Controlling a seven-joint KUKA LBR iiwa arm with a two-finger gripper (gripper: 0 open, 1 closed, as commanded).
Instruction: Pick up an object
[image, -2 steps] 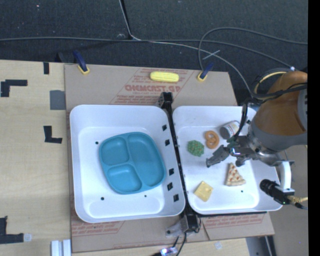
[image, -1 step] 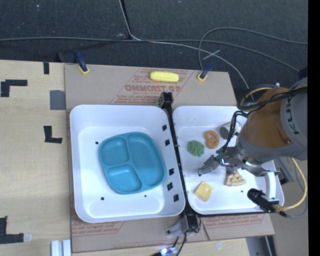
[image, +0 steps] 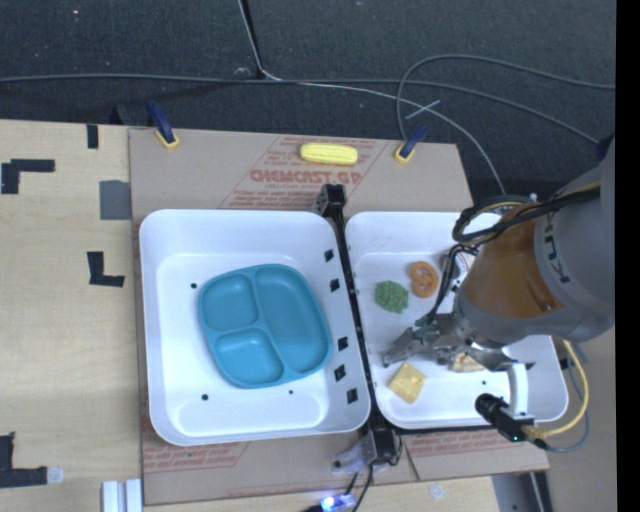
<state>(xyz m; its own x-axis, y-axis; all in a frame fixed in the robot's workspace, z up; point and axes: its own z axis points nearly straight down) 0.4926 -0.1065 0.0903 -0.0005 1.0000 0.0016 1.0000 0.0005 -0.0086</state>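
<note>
Cheese wedge (image: 407, 382), pale yellow, flat on the floor of the right bin (image: 385, 232), near its front wall, just below and left of the fingers (image: 400, 349). Fingers dark and slender, pointing left and low over the bin floor, slightly spread, nothing visible between them; whether touching the floor, cannot tell. Just above the fingertips, a green broccoli-like piece (image: 391, 295); to its right, near but apart, an orange pretzel-shaped piece (image: 423, 278). Under the wrist, a small tan item (image: 466, 363), partly hidden, kind not clear. Behind the fingers, grey arm (image: 575, 265) with its orange band (image: 508, 272), covering the right half of that bin. Cables looping over the wrist. In the left bin (image: 160, 235), a blue divided plate (image: 264, 324) with three compartments, lying roughly centred. Both bins side by side on a cardboard sheet (image: 250, 175) over the surface; beyond the bins on that sheet, a yellow corn cob (image: 328, 154), well apart from everything else. Two blue-and-yellow clamps (image: 162, 128) at the sheet's far edge.
</note>
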